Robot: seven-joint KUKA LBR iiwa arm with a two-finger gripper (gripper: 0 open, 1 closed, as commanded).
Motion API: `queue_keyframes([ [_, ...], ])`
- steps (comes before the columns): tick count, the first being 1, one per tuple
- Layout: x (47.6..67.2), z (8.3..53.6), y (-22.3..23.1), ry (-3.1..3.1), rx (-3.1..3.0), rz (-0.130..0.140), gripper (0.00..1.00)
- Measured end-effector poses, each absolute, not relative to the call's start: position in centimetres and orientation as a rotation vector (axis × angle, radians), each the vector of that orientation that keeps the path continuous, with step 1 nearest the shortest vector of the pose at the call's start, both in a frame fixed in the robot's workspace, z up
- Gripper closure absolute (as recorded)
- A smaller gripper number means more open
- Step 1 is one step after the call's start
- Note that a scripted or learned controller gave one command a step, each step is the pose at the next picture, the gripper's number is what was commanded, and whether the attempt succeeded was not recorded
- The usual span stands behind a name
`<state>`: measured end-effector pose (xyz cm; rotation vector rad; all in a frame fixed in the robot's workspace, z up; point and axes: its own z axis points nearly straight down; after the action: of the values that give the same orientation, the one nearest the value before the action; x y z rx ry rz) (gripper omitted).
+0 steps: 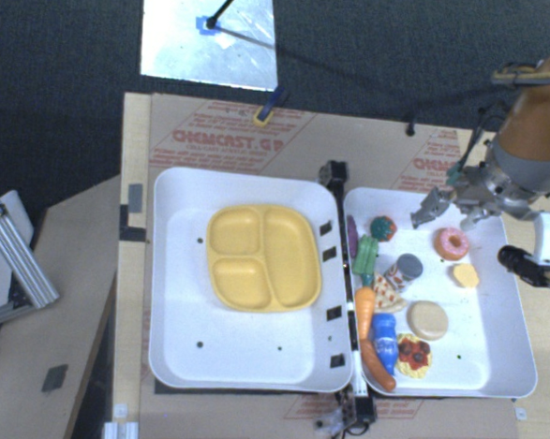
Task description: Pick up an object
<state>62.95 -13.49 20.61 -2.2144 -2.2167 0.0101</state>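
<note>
I am hovering my hand (452, 209), fingers apart and gripping nothing, over the right bin (507, 319) just beside the pink doughnut (453, 243). Next, I judge, I should be lowering to straddle it.

Gripper (451, 209) hangs low, its 2 fingers spread apart.

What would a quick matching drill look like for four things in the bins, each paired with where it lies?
Things:
1. yellow tray
2. pink doughnut
3. carrot
4. gripper

Places:
A. far part of the right bin, above the toys
B. left bin
C. right bin, along its left wall
D. right bin, far right part

Pairs: 1-B, 2-D, 3-C, 4-A
</note>
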Motion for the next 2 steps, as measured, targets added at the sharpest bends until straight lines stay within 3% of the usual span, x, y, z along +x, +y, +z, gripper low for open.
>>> queue_keyframes([
  [1,63.2,21.3,-13.5,-2.226,-2.219,-0.001,0.0],
  [2,63.4,15.1,-13.6,-2.222,-2.218,0.003,0.0],
])
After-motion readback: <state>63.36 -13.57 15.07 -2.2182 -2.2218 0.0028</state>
